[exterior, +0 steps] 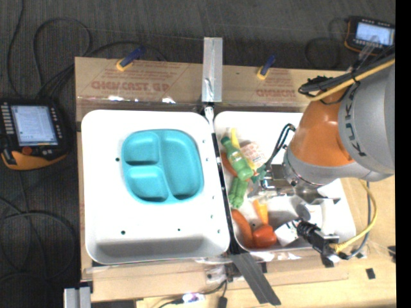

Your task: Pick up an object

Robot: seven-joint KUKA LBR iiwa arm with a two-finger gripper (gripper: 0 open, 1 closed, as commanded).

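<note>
The right bin holds a heap of small objects along its left side. A green bottle lies near the top, with a yellow piece and a white and red packet beside it. Below it lie a green piece, a small orange piece and a red-orange object. My gripper reaches down into this bin from the right, low over the heap, just right of the green piece and above the small orange piece. The orange wrist band hides the bin's upper right part.
The left bin bears a turquoise divided plate. A grey divider runs between the bins. Cables and a black fitting hang off the wrist over the right bin's front. A teach pendant lies on the floor at far left.
</note>
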